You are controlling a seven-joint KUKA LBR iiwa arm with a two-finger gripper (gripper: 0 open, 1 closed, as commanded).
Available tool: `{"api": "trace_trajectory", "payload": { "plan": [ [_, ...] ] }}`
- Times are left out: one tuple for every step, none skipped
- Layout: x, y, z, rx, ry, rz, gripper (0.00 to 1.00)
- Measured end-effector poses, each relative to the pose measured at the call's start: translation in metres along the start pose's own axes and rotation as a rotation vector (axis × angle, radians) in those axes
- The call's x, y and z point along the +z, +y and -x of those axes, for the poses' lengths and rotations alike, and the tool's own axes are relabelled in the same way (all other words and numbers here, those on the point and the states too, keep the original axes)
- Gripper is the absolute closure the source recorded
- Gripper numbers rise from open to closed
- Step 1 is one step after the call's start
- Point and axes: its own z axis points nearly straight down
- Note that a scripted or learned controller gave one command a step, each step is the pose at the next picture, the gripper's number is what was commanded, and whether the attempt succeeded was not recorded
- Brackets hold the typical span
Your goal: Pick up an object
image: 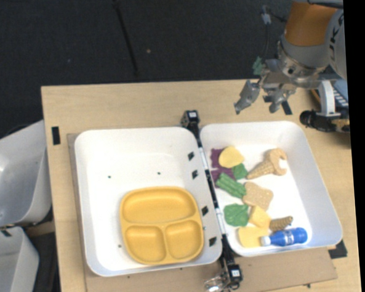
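My gripper hangs above the far edge of the right bin, open, with nothing between its fingers. Below it the right bin holds several toy foods. Among them are a yellow piece beside a purple one, an ice cream cone and a tan cracker. Two green pieces lie near the divider. A blue bottle lies by the near edge with a small brown piece just behind it and yellow slices to its left.
The left bin holds a yellow three-compartment plate in its near half. A white container stands off the bench at the left. Black clips sit on the divider between the bins.
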Motion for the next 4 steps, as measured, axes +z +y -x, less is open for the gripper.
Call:
{"api": "trace_trajectory", "payload": {
  "plan": [
    [-0.021, -0.003, -0.005, 0.001, 0.0, 0.0, 0.0],
    [-0.04, -0.01, -0.011, 0.003, -0.001, 0.0, 0.0],
    [-0.07, -0.018, -0.018, 0.001, 0.0, 0.0, 0.0],
    [-0.096, -0.028, -0.023, 0.001, 0.0, 0.0, 0.0]
  ]
}}
